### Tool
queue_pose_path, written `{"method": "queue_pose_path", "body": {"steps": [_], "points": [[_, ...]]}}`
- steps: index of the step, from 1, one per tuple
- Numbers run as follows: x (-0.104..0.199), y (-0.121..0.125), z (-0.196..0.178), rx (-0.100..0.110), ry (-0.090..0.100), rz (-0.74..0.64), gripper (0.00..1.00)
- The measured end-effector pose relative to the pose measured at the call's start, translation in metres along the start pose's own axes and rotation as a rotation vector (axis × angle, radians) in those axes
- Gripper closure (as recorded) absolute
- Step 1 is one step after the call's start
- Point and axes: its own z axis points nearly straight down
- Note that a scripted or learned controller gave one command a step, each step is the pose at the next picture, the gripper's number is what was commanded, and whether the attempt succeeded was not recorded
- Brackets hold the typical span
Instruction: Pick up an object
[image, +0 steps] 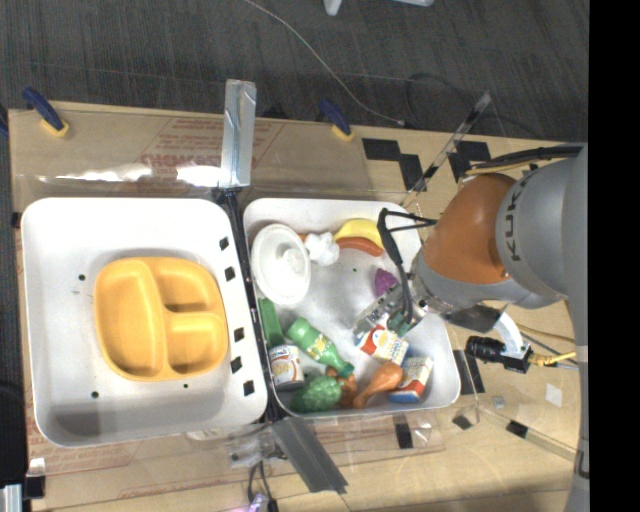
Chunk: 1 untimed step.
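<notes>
My gripper (388, 318) hangs low in the right bin (330, 215), over its right part, under the arm's orange band. Its tips sit right above a red and white carton (385, 345). A purple item (385, 281) lies just behind the gripper. Nothing shows between the fingers. Around it lie a green bottle (318, 345), a small can (285, 364), a green leafy toy (316, 394), an orange drumstick (378, 381), a white bowl (281, 262), a yellow banana (358, 234) and a crumpled white piece (320, 246).
The left bin (60, 230) holds a yellow divided tray (160, 316). A metal divider (238, 130) stands between the bins at the back. Cables and black tape marks lie on the bench to the right of the arm.
</notes>
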Motion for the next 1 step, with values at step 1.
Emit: {"method": "queue_pose_path", "body": {"steps": [1], "points": [[-0.0239,0.0299,-0.1907,-0.002,-0.007,0.074,1.00]]}}
